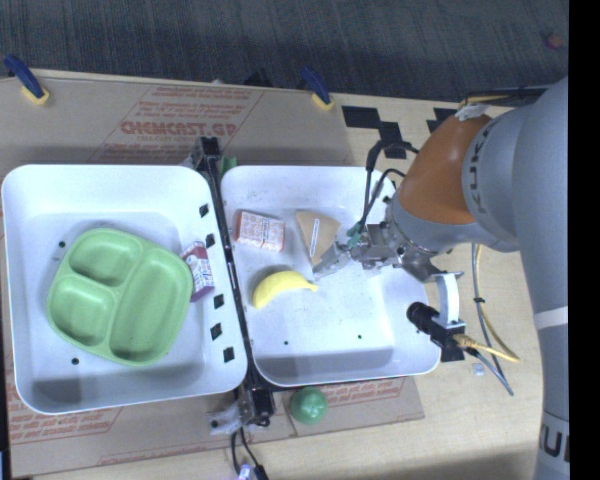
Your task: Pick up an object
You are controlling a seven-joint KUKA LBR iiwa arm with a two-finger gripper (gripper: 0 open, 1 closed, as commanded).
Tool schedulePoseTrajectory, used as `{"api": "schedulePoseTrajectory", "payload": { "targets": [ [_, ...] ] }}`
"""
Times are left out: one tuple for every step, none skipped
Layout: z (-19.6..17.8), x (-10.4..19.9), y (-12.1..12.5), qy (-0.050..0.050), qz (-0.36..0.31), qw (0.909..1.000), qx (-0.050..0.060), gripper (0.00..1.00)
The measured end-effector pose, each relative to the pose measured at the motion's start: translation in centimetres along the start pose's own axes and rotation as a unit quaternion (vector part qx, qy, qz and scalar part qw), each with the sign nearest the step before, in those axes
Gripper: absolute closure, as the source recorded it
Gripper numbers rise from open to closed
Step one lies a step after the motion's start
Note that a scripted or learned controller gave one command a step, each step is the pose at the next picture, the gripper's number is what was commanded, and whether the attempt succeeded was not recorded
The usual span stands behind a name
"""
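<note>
In the right bin (380, 353) lie a yellow banana (281, 287), a tan wedge-shaped piece (313, 231) and a small orange-and-white packet (259, 229). My gripper (332, 259) reaches in from the right and sits low, just right of the banana and at the lower edge of the tan wedge. Its metal fingers point left toward the banana. I see nothing held between them. The grey arm with its orange band (442, 178) covers the bin's right side.
The left bin (30, 208) holds a green divided plate (118, 294) and a small dark red packet (199, 268) by the divider. A green ball (307, 405) lies on the cardboard outside, below the right bin. Cables hang at the arm's lower right.
</note>
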State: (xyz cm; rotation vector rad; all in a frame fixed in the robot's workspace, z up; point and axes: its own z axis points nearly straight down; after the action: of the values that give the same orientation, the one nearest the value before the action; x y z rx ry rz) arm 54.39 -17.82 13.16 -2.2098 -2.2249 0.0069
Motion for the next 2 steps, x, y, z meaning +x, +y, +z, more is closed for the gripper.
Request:
{"api": "schedulePoseTrajectory", "payload": {
  "targets": [
    [2.5, -3.3, 5.6, 0.000, 0.000, 1.0000, -0.003, 0.00],
    [3.8, -3.3, -5.8, 0.000, 0.001, 1.0000, -0.001, 0.00]
  ]
}}
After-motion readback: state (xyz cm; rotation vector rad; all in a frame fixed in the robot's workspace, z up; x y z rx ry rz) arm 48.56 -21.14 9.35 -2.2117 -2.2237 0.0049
